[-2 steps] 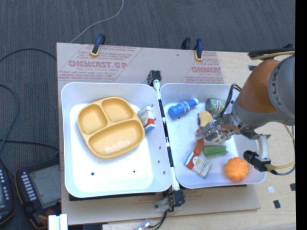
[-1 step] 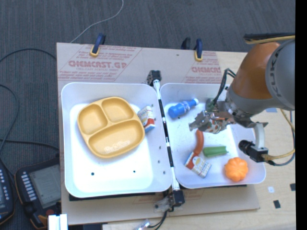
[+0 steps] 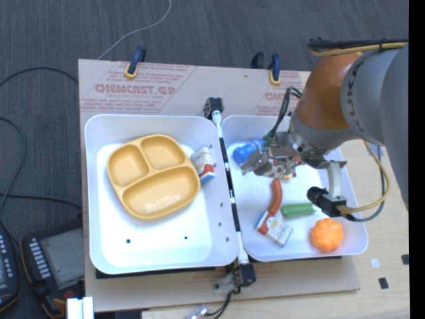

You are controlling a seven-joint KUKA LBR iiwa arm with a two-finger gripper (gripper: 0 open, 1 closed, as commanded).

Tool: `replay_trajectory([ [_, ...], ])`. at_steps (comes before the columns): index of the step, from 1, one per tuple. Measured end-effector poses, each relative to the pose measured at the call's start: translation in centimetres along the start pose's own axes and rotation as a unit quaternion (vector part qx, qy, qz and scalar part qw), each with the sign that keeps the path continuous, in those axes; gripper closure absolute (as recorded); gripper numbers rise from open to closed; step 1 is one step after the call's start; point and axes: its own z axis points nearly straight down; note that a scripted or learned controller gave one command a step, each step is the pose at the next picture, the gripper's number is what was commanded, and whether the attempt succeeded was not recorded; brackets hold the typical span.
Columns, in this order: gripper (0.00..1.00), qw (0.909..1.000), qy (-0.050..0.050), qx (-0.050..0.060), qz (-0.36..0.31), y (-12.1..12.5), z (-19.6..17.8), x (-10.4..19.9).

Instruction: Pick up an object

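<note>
The arm's gripper (image 3: 269,165) hangs low over the right bin (image 3: 249,241), and everything here is told from that spot. I cannot tell if it is wide or narrow — the metal parts are bunched together and dark. Nothing shows between them, so I judge that no object is picked up yet. The reaching part looks done; the grabbing and the lifting are left.

Nearest to the camera, at the front of the bin and down to the right of the gripper, sits an orange toy pumpkin (image 3: 327,234). To its left lies a small snack packet (image 3: 273,228) with red on it. A little farther back is a green stick (image 3: 297,210), maybe a toy bean. Just below the gripper lies a red sausage (image 3: 275,195), standing almost straight up and down in the view. Its top end is very near the gripper, so I think it is one thing the arm could grab.

Just left of the gripper, farther back, is a blue toy (image 3: 243,153). It is close too.

Well off to the left, in the left bin (image 3: 153,254), sits a yellow divided plate (image 3: 153,175) with a small carton (image 3: 203,162) beside it — these are far from the gripper.
</note>
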Motion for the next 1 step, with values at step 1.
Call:
replay_trajectory([
  [1,1.0,1.0,0.0,0.0,0.0,0.03,-0.95,-0.01],
])
